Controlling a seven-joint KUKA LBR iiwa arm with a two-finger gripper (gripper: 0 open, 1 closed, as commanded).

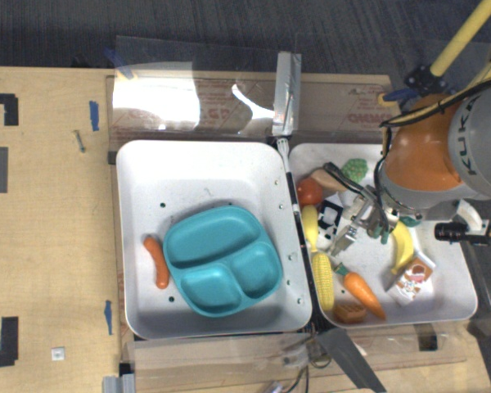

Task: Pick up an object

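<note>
Pincer point(344, 240) hangs low in right bin point(458, 301) beside corn point(322, 281); its grip state I cannot tell

Bright, even overhead light — strong glare on the clear plastic sheet point(159, 105); soft shadows, slightly grainy.

Teal 3-compartment plate point(221, 258) in left bin point(139, 170); orange sausage point(157, 262) beside it.
</note>
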